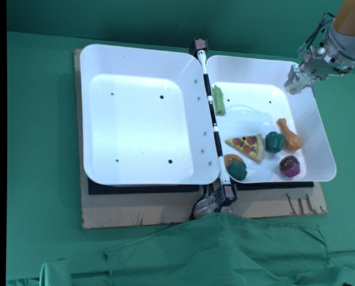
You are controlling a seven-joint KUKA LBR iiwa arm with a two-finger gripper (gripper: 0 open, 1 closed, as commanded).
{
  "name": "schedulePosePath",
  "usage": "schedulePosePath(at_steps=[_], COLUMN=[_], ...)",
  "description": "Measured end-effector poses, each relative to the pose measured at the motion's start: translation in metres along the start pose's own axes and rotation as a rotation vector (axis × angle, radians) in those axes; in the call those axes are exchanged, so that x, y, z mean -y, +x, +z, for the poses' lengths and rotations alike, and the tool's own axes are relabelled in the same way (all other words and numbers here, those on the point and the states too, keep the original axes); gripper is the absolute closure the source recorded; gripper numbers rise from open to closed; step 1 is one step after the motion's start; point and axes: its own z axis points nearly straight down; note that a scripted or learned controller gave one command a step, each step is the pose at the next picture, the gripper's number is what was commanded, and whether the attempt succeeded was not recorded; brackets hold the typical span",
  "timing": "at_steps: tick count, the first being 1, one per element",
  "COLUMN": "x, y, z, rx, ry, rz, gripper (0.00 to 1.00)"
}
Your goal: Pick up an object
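Drumstick (289, 134): orange, near right bin's (320, 130) right wall, long axis running from far-left to near-right, thick end nearer.
Neighbours: green pepper (274, 142) just beside it; pizza slice (247, 145) tip pointing left; purple cupcake (289, 166) at near-right corner.
Claw (295, 83): above bin's far-right corner, holding nothing; finger spread, cannot tell.

Two shallow white bins sit side by side on a cardboard sheet (111, 216) over the green table (40, 130). The left bin (141, 115) touches the right bin (317, 159). Rumpled green cloth (225, 252) lies at the near edge.
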Motion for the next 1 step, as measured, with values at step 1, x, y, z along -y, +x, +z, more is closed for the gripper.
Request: schedulePosePath(at_steps=[1], x=[-0.009], y=[0.0013], z=[-0.0647], rx=[0.0], ry=[-0.001], rz=[-0.008], gripper=[1.0])
